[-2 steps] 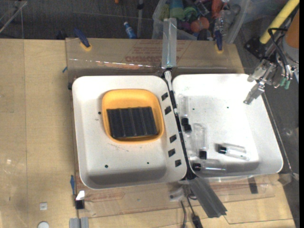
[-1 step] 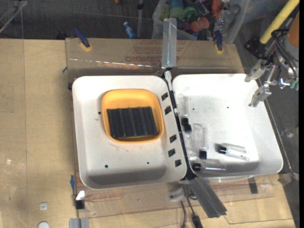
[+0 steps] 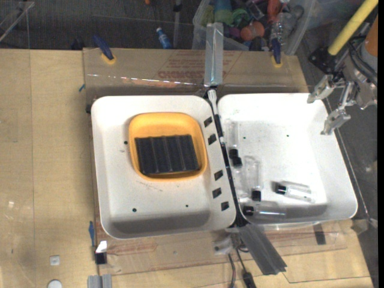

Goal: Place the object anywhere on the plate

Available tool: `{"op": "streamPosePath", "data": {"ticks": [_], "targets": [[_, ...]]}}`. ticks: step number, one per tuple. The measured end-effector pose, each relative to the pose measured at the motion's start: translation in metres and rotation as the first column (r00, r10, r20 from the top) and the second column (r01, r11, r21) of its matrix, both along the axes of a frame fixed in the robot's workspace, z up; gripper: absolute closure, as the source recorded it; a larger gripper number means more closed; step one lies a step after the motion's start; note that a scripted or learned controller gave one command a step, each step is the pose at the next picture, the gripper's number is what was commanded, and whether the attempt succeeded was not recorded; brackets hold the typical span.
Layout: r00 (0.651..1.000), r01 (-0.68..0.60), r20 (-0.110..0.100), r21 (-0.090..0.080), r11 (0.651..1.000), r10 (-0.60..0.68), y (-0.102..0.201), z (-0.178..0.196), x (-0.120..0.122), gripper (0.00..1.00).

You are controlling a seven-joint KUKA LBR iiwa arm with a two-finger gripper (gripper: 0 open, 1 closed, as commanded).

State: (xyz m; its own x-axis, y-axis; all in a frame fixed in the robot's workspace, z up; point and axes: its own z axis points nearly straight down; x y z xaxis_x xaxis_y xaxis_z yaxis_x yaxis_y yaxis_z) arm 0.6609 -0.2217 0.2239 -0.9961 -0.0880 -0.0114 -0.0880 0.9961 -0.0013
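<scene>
A yellow-orange plate [image 3: 163, 123] with rounded corners lies in the left bin [image 3: 108, 161]. On it rests a black ridged rectangular object [image 3: 167, 153], flat and covering most of the plate's lower half. My gripper [image 3: 323, 111] hangs over the far right corner of the right bin [image 3: 336, 179], well away from the plate. Its two thin metal fingers [image 3: 332, 120] stand apart with nothing between them.
Several clear plastic pieces with black caps lie in the right bin: one [image 3: 292, 189] near the front, others [image 3: 235, 158] along the divider wall. A row of black clips [image 3: 214, 155] runs along the divider. A crate of coloured toys [image 3: 252, 11] stands behind the bins.
</scene>
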Motion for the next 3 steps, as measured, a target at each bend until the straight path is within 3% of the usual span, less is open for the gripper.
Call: {"op": "streamPosePath", "data": {"ticks": [1,2,3], "targets": [[0.979,-0.202,0.000,-0.002,0.979,0.202,0.007,-0.009,0.008,0.00],[0.873,-0.487,-0.001,-0.004,0.873,0.487,0.013,0.005,0.008,0.00],[0.674,-0.738,-0.003,-0.006,0.674,0.738,0.000,0.004,0.008,0.00]]}}
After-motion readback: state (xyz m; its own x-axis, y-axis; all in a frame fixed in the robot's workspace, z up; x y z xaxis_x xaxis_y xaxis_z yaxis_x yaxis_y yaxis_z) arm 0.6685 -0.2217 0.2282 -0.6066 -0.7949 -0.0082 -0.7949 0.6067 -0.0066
